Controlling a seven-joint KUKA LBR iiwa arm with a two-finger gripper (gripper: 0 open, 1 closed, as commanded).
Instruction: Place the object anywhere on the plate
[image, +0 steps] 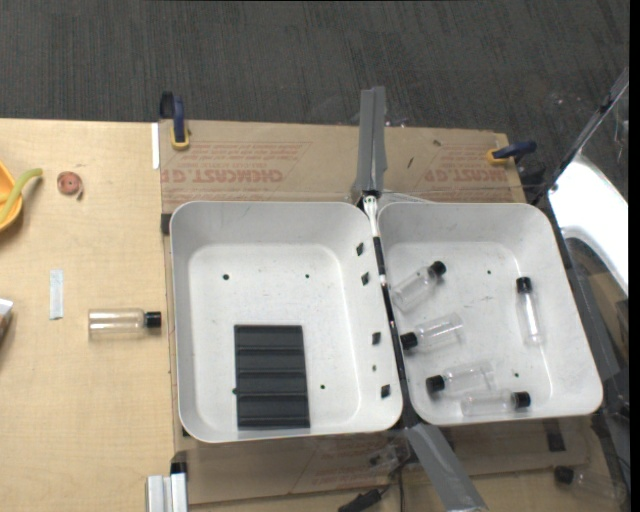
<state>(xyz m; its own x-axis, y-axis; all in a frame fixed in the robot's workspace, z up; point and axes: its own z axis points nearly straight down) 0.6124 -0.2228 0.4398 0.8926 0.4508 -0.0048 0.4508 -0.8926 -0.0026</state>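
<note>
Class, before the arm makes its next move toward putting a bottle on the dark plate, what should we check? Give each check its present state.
1. Bottles lie in the right bin: ok, five, e.g. one.
2. Dark plate lies flat in the left bin: ok.
3. Plate top free: ok.
4. Bottles well apart: not ok, two touch.
5. Arm ready above the bins: cannot tell.

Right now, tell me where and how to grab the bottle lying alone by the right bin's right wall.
Grip the lone bottle across the middle of its clear body, coming straight down from above. It lies flat, cap toward the bin's far side, long axis running roughly front to back, so set the fingers left and right of it. The right wall sits close, so that finger probably has little room.
</note>
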